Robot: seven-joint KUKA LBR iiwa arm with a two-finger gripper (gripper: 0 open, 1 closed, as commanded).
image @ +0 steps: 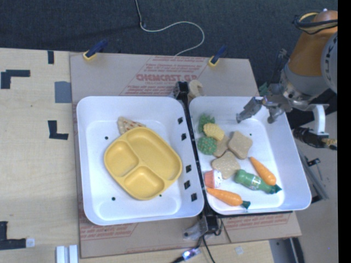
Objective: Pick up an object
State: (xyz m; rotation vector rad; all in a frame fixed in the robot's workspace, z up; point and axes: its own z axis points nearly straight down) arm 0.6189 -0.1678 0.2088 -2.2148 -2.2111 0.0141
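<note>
The gripper [256, 112] hangs open and empty over the right bin's [290, 147] top edge. Nearest is a bread slice [239, 143] mid-bin; best to descend straight, fingers straddling its sides, clear of the corn [213, 131].

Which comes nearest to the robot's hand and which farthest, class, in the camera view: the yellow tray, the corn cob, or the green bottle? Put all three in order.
1. The corn cob, at the upper left of the right bin, is nearest the hand.
2. The green bottle, low in the right bin.
3. The yellow tray, in the left bin, is farthest.
</note>
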